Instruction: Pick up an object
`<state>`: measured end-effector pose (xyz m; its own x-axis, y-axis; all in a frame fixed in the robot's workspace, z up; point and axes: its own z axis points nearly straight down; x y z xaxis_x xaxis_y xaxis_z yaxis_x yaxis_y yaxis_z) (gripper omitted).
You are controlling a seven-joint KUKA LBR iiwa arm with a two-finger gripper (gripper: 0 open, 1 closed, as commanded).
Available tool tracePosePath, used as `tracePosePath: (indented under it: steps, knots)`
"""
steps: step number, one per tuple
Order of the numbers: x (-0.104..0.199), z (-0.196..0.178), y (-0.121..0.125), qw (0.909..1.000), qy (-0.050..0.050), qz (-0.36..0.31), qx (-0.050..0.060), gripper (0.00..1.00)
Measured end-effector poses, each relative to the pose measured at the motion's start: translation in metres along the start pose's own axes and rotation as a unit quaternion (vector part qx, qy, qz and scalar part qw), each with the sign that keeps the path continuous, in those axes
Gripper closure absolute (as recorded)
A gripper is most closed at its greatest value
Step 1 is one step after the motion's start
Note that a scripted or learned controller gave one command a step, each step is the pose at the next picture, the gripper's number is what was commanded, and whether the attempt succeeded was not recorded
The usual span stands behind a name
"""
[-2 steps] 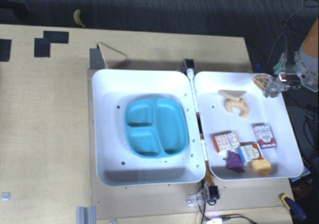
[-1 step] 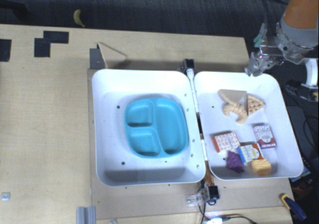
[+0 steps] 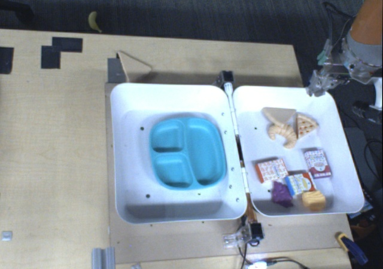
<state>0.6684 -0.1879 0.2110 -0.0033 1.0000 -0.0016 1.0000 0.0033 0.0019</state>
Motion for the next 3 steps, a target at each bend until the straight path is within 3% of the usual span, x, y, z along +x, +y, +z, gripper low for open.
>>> tracePosePath:
  steps: [1,2,3]
  knots:
    - [0.105,-0.044,0.002,1.0,0.001,-0.003,-0.002,1.0]
    - [-0.02,0.007,0.0,1.0,-0.001,0.001,0.0,1.0]
    - [0.08,-0.036,0.002,1.0,0.001,-0.002,-0.002,1.0]
